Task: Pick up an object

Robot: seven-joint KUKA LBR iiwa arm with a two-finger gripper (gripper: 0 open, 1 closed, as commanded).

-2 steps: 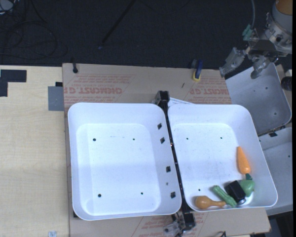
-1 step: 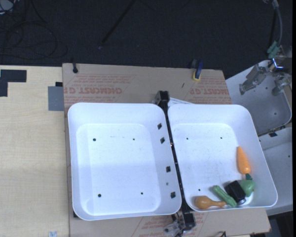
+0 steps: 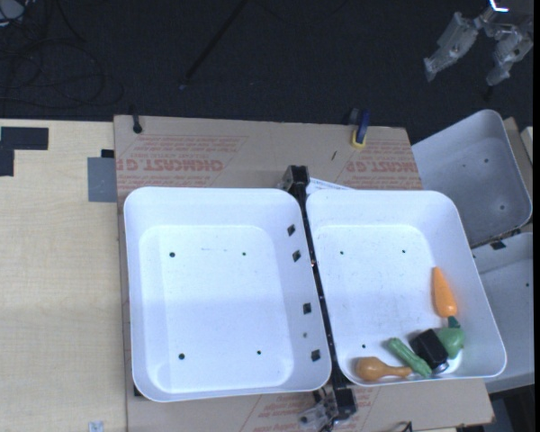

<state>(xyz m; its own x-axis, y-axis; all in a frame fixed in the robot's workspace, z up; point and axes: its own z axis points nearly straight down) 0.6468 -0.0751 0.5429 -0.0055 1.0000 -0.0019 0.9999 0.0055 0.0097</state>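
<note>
Resting on brown cardboard, two white bins sit side by side.

Tool hangs open, well above the right bin.

The brown cardboard sheet under the two bins carries red printed lettering, seen upside down in the upper middle of the frame; it seems to read "CHEMCAST GP" twice, though blurred. Similar red print shows at the bottom edge, too cropped to read.
</note>
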